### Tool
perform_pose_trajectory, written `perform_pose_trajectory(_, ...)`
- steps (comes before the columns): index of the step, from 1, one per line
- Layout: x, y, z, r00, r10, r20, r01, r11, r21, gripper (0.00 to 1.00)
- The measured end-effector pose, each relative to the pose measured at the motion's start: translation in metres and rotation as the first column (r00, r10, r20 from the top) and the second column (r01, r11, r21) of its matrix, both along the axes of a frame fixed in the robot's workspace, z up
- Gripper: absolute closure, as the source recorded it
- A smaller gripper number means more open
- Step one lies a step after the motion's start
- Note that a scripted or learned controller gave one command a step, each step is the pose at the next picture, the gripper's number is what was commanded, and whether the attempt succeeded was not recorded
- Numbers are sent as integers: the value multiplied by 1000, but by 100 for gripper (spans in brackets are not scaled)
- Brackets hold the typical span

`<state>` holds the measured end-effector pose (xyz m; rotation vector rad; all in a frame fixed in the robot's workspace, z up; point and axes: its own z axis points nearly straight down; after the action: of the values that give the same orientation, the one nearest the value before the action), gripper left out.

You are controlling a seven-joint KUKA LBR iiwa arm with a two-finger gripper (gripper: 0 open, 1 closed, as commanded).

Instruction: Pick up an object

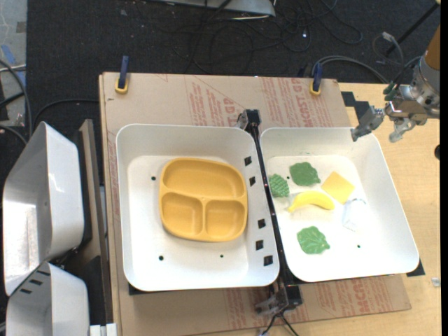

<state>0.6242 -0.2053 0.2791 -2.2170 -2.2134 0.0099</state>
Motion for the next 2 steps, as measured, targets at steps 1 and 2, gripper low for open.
perform_pose_trajectory(1,2,1,7,1000,3,11,-3,1000,-3,0)
perform_pose_trajectory(2,-1,1,-57,1000,0,5,0,1000,-1,0)
